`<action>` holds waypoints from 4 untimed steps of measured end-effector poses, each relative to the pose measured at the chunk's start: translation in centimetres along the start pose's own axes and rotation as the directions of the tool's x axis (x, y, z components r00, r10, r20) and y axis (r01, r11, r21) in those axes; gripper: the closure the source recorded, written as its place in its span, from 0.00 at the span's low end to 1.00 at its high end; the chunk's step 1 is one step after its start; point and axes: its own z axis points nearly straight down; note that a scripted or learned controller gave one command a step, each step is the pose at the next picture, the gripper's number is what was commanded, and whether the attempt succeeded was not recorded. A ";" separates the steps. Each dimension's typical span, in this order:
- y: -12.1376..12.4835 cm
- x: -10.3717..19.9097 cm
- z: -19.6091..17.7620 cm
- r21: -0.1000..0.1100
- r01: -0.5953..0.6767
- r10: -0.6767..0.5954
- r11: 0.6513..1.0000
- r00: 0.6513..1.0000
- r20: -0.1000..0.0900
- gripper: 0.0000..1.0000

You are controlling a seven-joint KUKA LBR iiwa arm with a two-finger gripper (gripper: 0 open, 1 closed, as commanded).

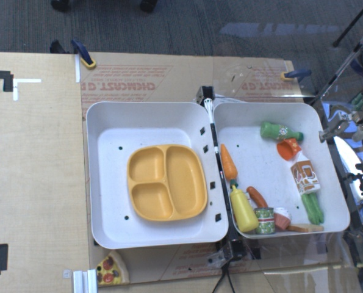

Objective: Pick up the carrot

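orange plastic carrot (228, 162) lay by right white bin's (327, 163) left wall | yellow mustard bottle (243, 209) just below it, red sausage (257, 196) near | pincer state: cannot tell

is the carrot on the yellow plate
No, the carrot lies in the right bin, beside the divider; the yellow plate sits in the left.

The room is evenly and fairly brightly lit from overhead, so the two white bins (102, 182) come out pale and a little washed, with only soft, faint shadows under the yellow plate (167, 182) and along the bin walls. A bluish sheen of reflected light lies on the dark floor (254, 23) at upper right. The picture is somewhat soft and grainy, small labels unreadable, straight edges bowing slightly towards the corners.
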 end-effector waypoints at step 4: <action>7.4 34.0 -22.1 0.000 -0.049 0.049 0.999 0.999 0.001 0.00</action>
